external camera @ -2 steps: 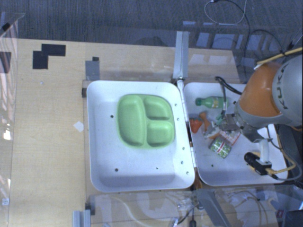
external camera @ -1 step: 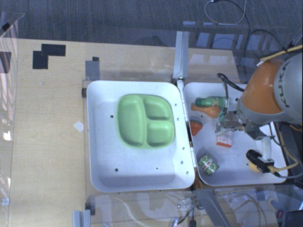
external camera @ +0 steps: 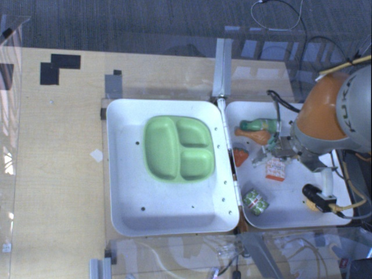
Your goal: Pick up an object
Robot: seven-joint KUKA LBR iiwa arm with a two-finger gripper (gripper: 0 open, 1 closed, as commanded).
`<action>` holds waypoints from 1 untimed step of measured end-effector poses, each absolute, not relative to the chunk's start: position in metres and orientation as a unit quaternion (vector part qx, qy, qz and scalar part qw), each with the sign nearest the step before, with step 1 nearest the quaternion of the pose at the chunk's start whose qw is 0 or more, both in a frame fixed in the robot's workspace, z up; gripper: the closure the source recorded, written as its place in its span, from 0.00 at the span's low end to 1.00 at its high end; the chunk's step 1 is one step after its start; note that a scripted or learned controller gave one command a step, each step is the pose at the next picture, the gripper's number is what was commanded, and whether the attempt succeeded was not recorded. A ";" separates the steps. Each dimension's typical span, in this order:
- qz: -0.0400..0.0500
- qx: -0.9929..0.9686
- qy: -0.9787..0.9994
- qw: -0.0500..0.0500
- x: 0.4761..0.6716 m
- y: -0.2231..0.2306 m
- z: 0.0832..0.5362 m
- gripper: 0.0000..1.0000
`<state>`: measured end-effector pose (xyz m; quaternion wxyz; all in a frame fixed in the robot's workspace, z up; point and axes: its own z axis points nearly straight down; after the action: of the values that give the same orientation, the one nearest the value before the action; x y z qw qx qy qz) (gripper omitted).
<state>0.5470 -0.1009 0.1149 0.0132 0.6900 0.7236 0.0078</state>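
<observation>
Loose objects lie in right bin: green bottle touching orange item at far side, small red piece near divider, white-and-red packet mid-bin, green-white wrapped ball at near edge. Tool low over bin between orange item and packet; grip state cannot tell. Left bin holds green compartment tray. Both bins on wooden tabletop.

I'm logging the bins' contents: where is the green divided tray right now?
The green divided tray lies in the left white bin, toward its upper middle, across the divider from the gripper.
</observation>
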 end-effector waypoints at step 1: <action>0.004 0.729 0.684 0.003 0.559 -0.128 0.089 0.00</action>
<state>0.5589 -0.1282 0.0894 0.0031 0.7293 0.6842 0.0040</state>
